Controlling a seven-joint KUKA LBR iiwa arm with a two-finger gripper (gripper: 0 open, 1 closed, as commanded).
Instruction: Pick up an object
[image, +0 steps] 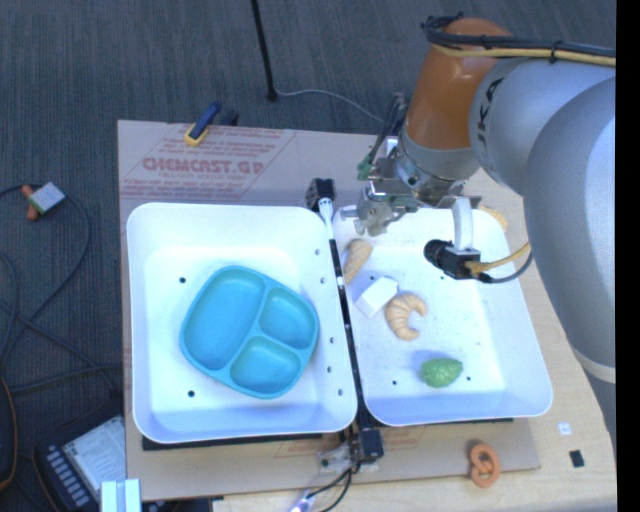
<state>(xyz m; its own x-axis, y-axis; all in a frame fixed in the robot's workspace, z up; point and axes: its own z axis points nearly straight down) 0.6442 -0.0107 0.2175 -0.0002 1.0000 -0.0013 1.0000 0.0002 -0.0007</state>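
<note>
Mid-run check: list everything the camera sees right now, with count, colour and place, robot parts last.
Bins: 2, white, side by side on the bench.
Tray: 1, blue, three compartments, in the left bin.
Croissant: 1, tan, middle of the right bin.
Block: 1, white, beside the croissant.
Bread piece: 1, tan, right bin's left wall.
Green item: 1, green, right bin, near front.
Pretzel: 1, orange, on the bench in front of the right bin.
Marker: 1, blue and yellow, behind the left bin.
Gripper: 1, metal, over the right bin's back-left corner.
Arm: 1, grey, orange band.

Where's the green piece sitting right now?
In the camera view, the green piece lies in the right bin, near its front edge, just below and right of the croissant, well clear of the gripper.
</note>
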